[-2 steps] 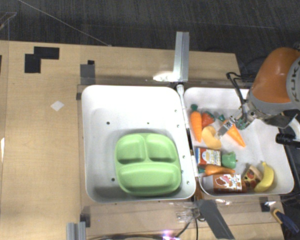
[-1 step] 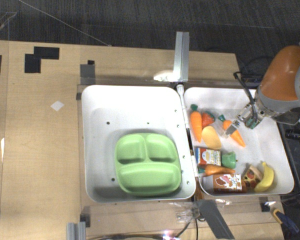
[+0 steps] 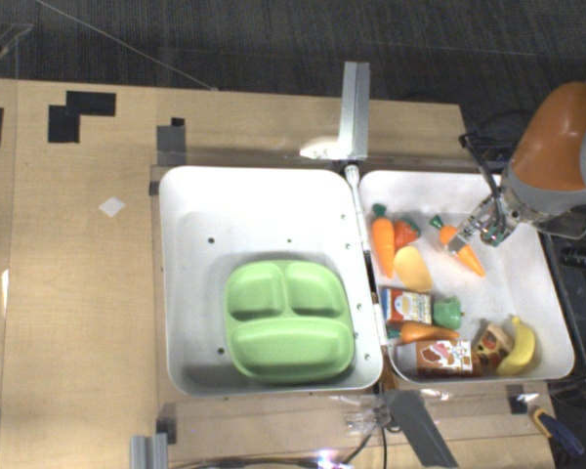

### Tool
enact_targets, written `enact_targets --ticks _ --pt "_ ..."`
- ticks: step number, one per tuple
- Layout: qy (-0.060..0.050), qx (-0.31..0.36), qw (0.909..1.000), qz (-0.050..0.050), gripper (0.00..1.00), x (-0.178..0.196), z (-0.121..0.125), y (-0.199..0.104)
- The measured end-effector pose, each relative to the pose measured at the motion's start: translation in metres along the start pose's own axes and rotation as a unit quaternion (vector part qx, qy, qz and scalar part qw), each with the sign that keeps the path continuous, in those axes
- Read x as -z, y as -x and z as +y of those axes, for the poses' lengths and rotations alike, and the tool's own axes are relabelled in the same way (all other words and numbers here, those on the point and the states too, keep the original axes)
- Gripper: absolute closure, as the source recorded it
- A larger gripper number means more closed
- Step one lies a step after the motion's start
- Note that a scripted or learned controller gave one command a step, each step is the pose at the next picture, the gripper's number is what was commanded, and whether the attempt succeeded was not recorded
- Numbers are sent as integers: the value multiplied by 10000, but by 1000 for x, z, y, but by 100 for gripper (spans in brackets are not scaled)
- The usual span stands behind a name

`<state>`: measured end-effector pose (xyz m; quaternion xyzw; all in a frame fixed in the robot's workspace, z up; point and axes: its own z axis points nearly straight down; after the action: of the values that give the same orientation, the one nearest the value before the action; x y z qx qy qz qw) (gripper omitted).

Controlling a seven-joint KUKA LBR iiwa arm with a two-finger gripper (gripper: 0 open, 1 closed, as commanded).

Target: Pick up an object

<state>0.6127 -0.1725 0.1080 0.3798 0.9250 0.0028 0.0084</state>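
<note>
Fingers [image 3: 490, 225] blurred beside 1 small carrot [image 3: 463, 246], grip state indiscernible.

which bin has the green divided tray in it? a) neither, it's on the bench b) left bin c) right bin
b: the green divided tray lies flat on the floor of the left bin, while the right bin holds the toy food.

bench [image 3: 68, 291]: matt wood | bins [image 3: 190, 262]: smooth white plastic | tray [image 3: 288, 320]: matt green plastic | banana [image 3: 521, 348]: glossy plastic | bracket [image 3: 355, 106]: brushed metal
</note>
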Motion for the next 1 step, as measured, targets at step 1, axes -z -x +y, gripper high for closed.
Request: enact_targets --ticks 1 --pt "-41 -1414 9899 38 100 131 47 -44"
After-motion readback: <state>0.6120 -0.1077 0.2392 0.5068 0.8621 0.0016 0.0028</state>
